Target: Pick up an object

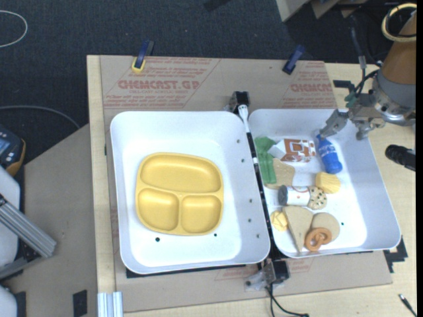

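- The gripper is seen at the right bin's twelve o'clock edge; whether it is clenched or released cannot be told
- The blue bottle is found just toward its six o'clock; its long axis is laid twelve-to-six

yellow tray, blue bottle, white bins

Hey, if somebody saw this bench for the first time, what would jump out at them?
Probably the yellow divided plate, lying alone in the left bin. Next, the clutter of small things in the right bin, with a blue bottle at its far side. The gripper hangs just above that bottle, reaching in from the right.
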You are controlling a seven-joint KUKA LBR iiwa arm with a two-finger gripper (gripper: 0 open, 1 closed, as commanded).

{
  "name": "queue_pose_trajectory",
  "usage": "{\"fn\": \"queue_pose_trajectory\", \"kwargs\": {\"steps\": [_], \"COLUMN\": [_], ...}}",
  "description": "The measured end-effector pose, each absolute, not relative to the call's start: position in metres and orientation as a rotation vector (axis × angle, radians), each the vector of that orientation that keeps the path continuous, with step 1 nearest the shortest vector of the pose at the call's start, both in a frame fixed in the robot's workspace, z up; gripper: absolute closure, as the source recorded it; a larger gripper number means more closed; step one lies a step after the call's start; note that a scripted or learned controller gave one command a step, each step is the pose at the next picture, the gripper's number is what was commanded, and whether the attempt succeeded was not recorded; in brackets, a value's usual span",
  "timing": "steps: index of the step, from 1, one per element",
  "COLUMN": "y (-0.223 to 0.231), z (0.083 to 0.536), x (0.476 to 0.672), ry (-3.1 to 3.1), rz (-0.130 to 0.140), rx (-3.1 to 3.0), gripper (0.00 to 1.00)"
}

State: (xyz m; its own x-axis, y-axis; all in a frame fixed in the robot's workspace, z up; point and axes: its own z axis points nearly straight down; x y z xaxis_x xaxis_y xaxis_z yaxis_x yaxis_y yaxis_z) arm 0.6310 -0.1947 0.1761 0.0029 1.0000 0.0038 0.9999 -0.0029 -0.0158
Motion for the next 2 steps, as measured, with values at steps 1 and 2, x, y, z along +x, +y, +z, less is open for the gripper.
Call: {"fn": "queue_pose_trajectory", "kwargs": {"steps": [1,2], "y": [-0.194,-0.188], "z": [0.185,0.141], "x": [0.635,0.633], "ry": [-2.221,-2.218], "rz": [0.000,0.004], "rx": [-2.221,-2.217], "gripper": [0.00,0.00]}}
